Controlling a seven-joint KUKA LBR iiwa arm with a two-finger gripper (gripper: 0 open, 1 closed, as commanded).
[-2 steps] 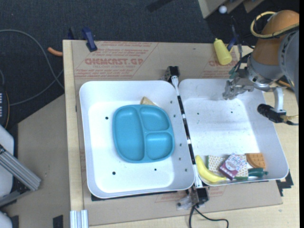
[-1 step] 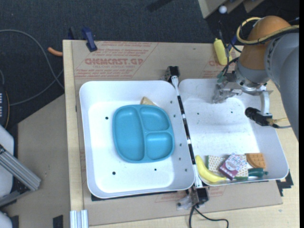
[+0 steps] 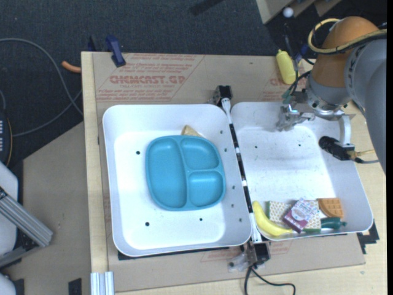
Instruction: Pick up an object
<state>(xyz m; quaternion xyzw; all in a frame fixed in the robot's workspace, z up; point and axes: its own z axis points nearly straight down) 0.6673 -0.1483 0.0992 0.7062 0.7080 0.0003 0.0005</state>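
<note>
My gripper point(image 3: 290, 119) hangs low over the far end of the right bin point(image 3: 288, 165), near its back wall, on the grey arm with the orange band point(image 3: 336, 54). I see nothing held in it. The loose objects lie at that bin's near edge: a yellow banana point(image 3: 267, 221), a patterned packet point(image 3: 278, 210), a pink and white packet point(image 3: 303, 213), an orange waffle-like piece point(image 3: 331, 207) and a green item point(image 3: 330, 225). They are well apart from the gripper.
The left bin point(image 3: 123, 165) holds a blue divided plate point(image 3: 184, 171) with a tan piece point(image 3: 190, 130) peeking out behind it. A yellow object point(image 3: 285, 67) lies on the bench beyond the right bin. A black cable part point(image 3: 336, 148) hangs at the right.
</note>
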